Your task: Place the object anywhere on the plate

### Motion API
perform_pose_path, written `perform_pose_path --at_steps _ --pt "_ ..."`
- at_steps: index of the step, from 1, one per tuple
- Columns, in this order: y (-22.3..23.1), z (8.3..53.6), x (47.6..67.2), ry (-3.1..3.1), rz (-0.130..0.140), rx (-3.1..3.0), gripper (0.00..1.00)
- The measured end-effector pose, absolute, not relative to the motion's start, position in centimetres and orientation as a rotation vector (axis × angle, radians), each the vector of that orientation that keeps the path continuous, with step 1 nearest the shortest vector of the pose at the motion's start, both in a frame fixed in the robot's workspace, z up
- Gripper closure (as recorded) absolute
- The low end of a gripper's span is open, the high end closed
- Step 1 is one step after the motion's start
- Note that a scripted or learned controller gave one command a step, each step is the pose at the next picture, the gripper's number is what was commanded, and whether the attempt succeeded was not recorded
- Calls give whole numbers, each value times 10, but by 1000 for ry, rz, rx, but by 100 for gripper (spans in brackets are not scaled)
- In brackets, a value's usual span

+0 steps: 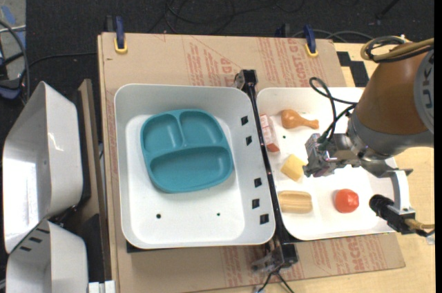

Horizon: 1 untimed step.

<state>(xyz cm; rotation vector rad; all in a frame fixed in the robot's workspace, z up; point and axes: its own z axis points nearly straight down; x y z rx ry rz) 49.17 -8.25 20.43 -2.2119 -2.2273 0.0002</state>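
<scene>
Hovering claw point(316, 159) beside cheese wedge point(293, 168)

The teal plate point(186, 150) lies flat in the left bin point(131, 146), three compartments facing up. In the right bin point(293, 97), a yellow cheese wedge point(293, 167) sits well to the right of the plate.

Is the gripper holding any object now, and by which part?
Nothing visibly held: the gripper is beside the yellow cheese wedge in the right bin, nothing seen in it.
</scene>
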Motion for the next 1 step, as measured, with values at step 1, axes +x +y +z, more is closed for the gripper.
perform_pose_path --at_steps 1 --pt "-22 217 491 -2231 -3 -2210 100"
